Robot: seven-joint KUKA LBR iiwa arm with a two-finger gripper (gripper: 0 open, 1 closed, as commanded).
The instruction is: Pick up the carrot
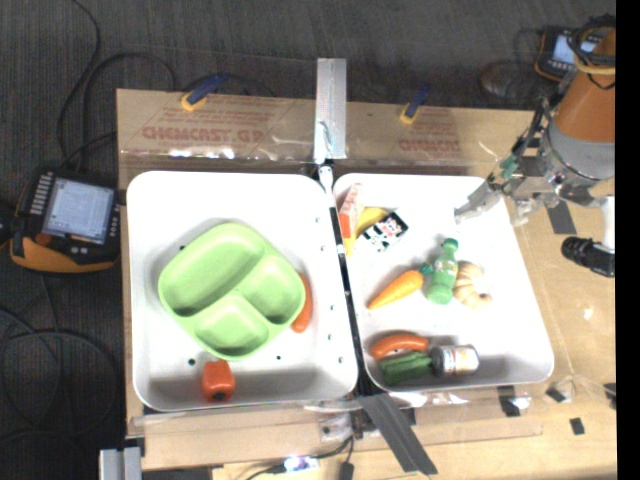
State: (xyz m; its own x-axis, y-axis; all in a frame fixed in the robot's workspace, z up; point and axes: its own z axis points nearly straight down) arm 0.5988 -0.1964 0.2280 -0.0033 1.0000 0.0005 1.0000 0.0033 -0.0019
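Observation:
The orange carrot (pixel 395 289) lies at a slant in the middle of the right bin (pixel 520 268), its thick end toward a small green bottle (pixel 442 271). My gripper (pixel 490 215) hangs over the bin's far right corner, up and to the right of the carrot and well apart from it. Its fingers (pixel 468 208) are spread open and nothing is between them. The grey arm with its orange band (pixel 585 118) comes in from the right edge.
Beside the bottle lies a beige knobbly piece (pixel 472 284). A banana (pixel 371 217) and a black-and-white item (pixel 383 230) sit at the back left; a red sausage (pixel 398 345), a green vegetable (pixel 404 367) and a small jar (pixel 458 359) at the front. The left bin holds a green divided plate (pixel 235 288).

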